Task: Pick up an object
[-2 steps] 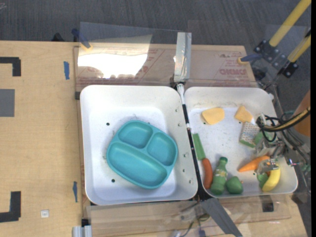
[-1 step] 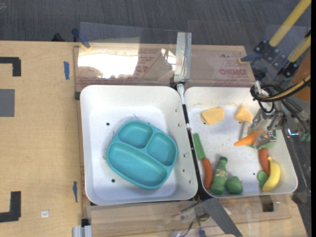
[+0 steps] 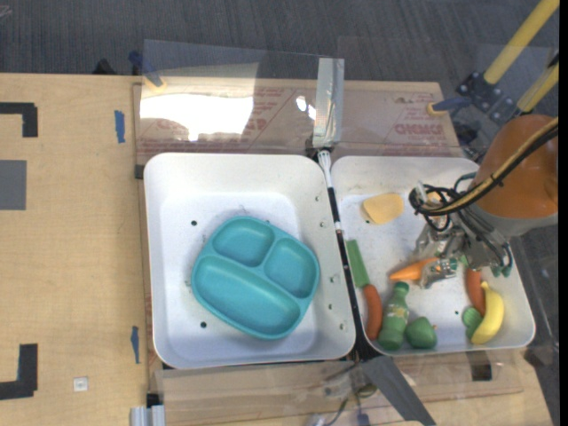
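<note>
My gripper is low in the right bin, under the arm's orange band and a tangle of cables. An orange toy carrot lies just left of the gripper, and its right end reaches the gripper's tip. Whether they touch is hidden by the wrist. A red toy and a yellow banana lie right of and below the gripper. Along the bin's front are a green bottle and a green pepper.
A yellow cheese wedge sits at the right bin's back left. A green stick and a red-orange chili lie along its left wall. The left bin holds a teal divided plate. A clear panel stands behind the bins.
</note>
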Controlling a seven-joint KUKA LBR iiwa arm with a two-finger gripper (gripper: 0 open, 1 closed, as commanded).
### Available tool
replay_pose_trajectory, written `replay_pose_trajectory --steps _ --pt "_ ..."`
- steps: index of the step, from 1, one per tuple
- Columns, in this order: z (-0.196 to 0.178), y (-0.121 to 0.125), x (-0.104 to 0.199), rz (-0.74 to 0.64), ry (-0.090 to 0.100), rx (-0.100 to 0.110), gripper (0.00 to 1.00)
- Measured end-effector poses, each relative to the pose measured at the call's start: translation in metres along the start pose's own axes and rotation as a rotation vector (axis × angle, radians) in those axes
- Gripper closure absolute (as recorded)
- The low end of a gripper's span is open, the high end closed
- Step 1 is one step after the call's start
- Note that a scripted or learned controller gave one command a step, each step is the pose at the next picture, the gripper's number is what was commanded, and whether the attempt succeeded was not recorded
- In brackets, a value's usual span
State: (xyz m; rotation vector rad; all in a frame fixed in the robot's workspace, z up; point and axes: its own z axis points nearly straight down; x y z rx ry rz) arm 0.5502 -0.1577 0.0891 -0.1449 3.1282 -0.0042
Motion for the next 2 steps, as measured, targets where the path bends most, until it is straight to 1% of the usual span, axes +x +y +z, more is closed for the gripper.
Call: replay_pose_trajectory --steps 1,2 --pt "-0.182 0.043 -0.03 0.229 -0.009 -0.001 1.0" --pt "-0.174 0.038 -0.119 0.311 0.006 -0.003 1.0"
